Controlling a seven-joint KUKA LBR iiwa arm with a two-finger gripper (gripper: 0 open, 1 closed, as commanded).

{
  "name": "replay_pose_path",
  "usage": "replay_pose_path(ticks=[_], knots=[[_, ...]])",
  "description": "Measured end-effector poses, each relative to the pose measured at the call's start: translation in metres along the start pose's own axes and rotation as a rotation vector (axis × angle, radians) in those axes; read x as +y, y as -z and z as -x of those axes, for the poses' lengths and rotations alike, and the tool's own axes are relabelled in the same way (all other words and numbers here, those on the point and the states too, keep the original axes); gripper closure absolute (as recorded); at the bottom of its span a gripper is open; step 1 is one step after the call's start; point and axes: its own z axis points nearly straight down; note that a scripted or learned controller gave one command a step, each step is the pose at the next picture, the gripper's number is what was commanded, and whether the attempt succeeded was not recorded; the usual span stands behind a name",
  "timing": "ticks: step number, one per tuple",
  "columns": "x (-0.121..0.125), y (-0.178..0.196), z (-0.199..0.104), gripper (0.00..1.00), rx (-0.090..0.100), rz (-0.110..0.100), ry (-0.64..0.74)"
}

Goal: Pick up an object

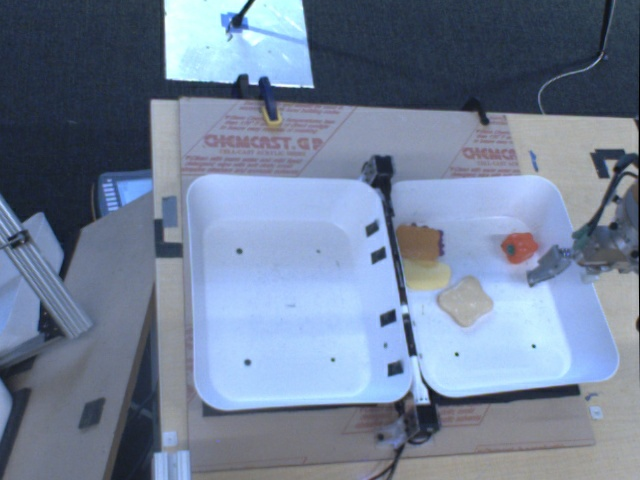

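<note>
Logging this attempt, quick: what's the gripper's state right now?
Gripper: cannot be told whether open or closed; it sits at the right bin's right edge, holding nothing visible, apart from the orange-red object.

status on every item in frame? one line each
Small red-orange toy: loose on right bin floor, near gripper.
Brown-and-orange block: against the divider wall, touching yellow piece.
Pale yellow flat piece: lying flat, just below the block.
Tan bread-shaped toy: lying flat, mid right bin.
Gripper: at right bin's right edge, holding nothing visible.
Right white bin: holds all four items.
</note>
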Motion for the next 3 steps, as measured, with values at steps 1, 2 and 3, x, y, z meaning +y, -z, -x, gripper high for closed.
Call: replay_pose_path(ticks=[1,2,3], knots=[[0.035,0.232,-0.020,0.00,-0.006,0.020,0.005],[0.034,0.233,-0.019,1.00,-0.004,0.007,0.007],[0.051,0.280,-0.057,1.00,-0.001,0.006,0.004]])
